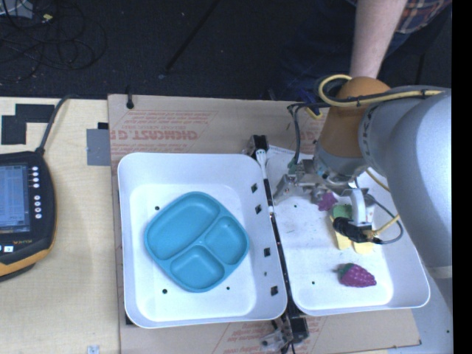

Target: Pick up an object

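View from above the table [70, 286], as I see it from my remote station. Two shallow white bins sit side by side on a sheet of printed cardboard [192, 124].

(a) Left bin [133, 175]: it holds a blue divided plate [196, 240] with three compartments, lying flat near the middle of the floor.

(b) Right bin [398, 290]: a purple grape bunch [357, 275] lies near the front, apart from everything else. Further back and just to its left, a yellow piece [353, 243] lies on the floor, with a green piece [341, 213] just behind it. A small purple piece [327, 200] lies close to the green one, on its far-left side.

(c) Arm [424, 175]: the grey body enters from the right, with its orange band [343, 127] over the back of the right bin. The gripper [304, 179] is low at the back-left corner of that bin, near the dividing walls and just beside the small purple piece. I cannot tell from this angle whether it is spread or closed, and I see nothing held in it.

(d) Surroundings: a teach pendant [18, 205] rests on the table at far left. A person's bare forearm [376, 28] shows at the top, behind the arm.
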Available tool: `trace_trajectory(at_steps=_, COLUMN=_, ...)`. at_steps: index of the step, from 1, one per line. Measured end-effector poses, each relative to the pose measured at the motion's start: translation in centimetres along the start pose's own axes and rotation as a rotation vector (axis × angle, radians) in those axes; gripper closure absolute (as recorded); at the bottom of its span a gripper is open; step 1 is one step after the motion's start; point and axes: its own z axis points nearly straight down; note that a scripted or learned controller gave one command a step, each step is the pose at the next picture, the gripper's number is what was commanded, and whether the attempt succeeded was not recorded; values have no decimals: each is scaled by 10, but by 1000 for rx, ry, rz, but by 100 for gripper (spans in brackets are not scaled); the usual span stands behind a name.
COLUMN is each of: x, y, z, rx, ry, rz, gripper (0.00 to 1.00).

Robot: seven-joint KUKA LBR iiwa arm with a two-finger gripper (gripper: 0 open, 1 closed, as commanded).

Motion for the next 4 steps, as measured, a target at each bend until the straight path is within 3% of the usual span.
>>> trace_trajectory(at_steps=1, x=-30, y=0, z=-103, rx=-9, ry=-3, rz=5, gripper=0)
trace_trajectory(at_steps=2, x=-57, y=-2, z=-26, rx=6, ry=0, rz=5, gripper=0)
trace_trajectory(at_steps=3, x=-67, y=0, z=1, rx=0, ry=0, rz=2, gripper=0)
trace_trajectory(at_steps=4, x=-57, y=-1, z=0, rx=1, ry=0, rz=3, gripper=0)
